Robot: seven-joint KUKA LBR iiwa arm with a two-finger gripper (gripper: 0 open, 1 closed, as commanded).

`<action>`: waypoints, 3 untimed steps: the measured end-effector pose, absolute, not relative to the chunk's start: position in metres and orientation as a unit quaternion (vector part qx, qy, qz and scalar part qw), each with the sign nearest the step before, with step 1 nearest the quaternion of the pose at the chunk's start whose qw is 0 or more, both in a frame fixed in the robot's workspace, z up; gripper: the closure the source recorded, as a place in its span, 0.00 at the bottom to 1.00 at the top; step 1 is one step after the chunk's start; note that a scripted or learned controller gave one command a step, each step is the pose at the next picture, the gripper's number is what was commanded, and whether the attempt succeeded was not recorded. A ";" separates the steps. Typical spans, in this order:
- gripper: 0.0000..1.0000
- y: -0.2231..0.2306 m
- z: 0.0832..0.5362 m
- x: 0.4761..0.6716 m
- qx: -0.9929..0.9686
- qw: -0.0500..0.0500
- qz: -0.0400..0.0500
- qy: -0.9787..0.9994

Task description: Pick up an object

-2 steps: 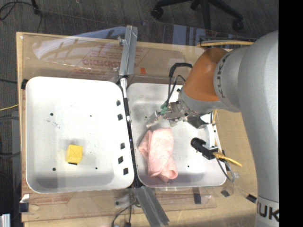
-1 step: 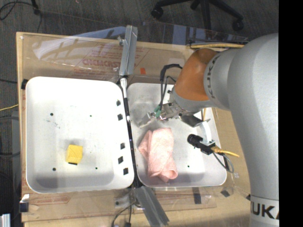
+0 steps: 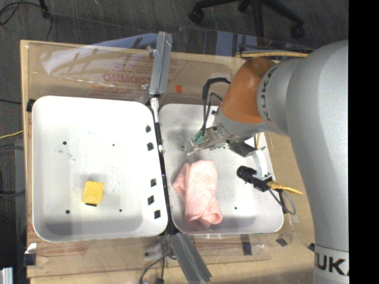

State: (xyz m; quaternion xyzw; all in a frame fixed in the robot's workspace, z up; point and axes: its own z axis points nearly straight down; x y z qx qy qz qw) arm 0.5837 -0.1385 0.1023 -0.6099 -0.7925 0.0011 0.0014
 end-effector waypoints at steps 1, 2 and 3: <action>1.00 -0.207 0.093 0.579 -0.548 -0.001 0.000 -0.836; 0.00 -0.207 0.093 0.579 -0.548 -0.002 0.000 -0.836; 0.00 -0.211 0.094 0.606 -0.601 -0.001 0.000 -0.799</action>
